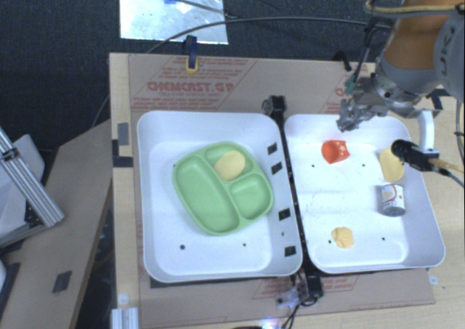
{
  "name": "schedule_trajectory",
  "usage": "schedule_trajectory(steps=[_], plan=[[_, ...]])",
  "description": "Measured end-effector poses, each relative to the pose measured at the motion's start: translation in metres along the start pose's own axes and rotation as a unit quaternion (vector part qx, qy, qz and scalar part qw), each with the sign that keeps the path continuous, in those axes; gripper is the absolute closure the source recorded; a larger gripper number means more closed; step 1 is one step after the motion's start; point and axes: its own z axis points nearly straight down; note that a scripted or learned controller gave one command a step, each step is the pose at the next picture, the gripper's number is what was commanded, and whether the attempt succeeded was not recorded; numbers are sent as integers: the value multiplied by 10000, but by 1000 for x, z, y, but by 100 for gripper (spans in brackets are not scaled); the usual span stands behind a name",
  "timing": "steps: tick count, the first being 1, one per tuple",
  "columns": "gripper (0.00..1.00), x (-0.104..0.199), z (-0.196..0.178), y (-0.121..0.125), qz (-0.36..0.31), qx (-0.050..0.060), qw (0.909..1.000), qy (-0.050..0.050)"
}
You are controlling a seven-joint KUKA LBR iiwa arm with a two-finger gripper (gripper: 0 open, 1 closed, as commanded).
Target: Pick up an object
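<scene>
I see a red object (pixel 335 151) lying in the right bin (pixel 363 248), toward its far side. Around it: a pale yellow piece (pixel 390 165) to the right, a small can (pixel 392 200) nearer, and a yellow lump (pixel 343 237) nearest. The left bin (pixel 160 248) holds a green divided plate (pixel 211 204) with a yellow item (pixel 231 165). The gripper (pixel 350 120) hangs just beyond the red object; I cannot tell its state.

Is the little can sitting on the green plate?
No, the little can stands in the right bin, while the green plate lies in the left bin with a yellow thing on it.
</scene>
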Motion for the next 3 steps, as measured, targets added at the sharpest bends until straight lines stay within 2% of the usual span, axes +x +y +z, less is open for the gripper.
schedule_trajectory(steps=[1,3], plan=[[100,45,6,12,2,-6,10000,-1],[100,147,-5,17,-1,-8,10000,1]])
